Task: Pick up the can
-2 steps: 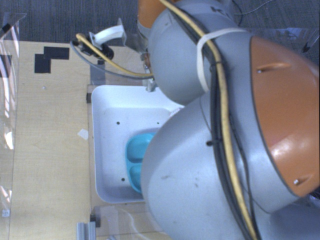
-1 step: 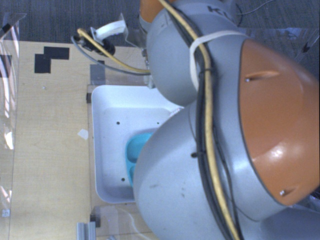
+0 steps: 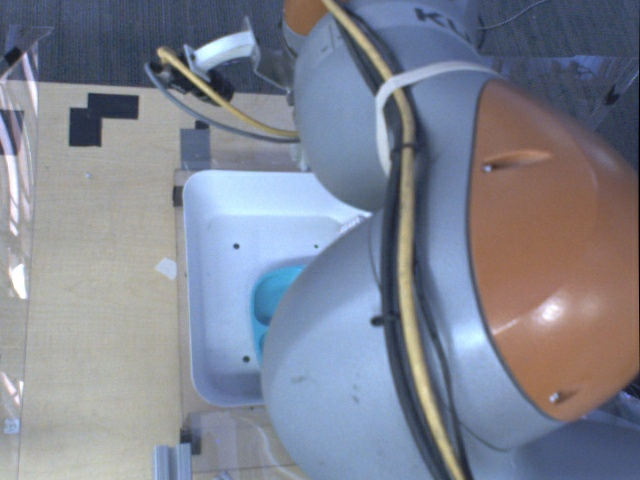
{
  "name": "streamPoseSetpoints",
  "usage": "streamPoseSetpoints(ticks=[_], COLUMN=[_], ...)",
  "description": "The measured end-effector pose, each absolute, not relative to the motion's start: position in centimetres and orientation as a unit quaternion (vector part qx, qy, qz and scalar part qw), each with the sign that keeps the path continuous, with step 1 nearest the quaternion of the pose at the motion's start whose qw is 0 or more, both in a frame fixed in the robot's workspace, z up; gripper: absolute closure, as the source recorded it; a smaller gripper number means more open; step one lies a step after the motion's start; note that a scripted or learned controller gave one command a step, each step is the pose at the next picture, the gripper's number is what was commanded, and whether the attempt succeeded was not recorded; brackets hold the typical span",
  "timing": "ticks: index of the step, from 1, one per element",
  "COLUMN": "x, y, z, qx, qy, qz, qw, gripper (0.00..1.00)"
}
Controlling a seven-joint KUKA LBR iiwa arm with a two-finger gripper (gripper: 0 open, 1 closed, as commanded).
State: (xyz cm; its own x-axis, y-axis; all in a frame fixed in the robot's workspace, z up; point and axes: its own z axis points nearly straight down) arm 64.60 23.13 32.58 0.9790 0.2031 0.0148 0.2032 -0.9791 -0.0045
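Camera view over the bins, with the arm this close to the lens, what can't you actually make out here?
- Gripper: hidden in the camera view behind the grey arm.
- Can: cannot be identified. A light blue object lies in the white bin, mostly covered by the arm, so its shape is unclear.
- The bin's right side: covered by the arm.
- Second bin: blocked by the arm's bulk.

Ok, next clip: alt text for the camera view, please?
A large grey and orange robot arm covers most of the view, hanging over a white bin on a wooden bench. A light blue object peeks out beneath it.
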Motion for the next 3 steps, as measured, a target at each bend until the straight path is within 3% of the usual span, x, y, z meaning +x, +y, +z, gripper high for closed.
streamPoseSetpoints(ticks=[1, 2, 3], x=[64.8, 59.7, 58.9], y=[23.0, 23.5, 23.5], z=[33.7, 25.4, 23.5], qx=[-0.995, -0.995, -0.992], qy=[-0.101, -0.103, -0.129], qz=[-0.0093, -0.0001, -0.0008], qw=[0.004, 0.0, 0.0], gripper=[1.0, 1.0, 1.0])
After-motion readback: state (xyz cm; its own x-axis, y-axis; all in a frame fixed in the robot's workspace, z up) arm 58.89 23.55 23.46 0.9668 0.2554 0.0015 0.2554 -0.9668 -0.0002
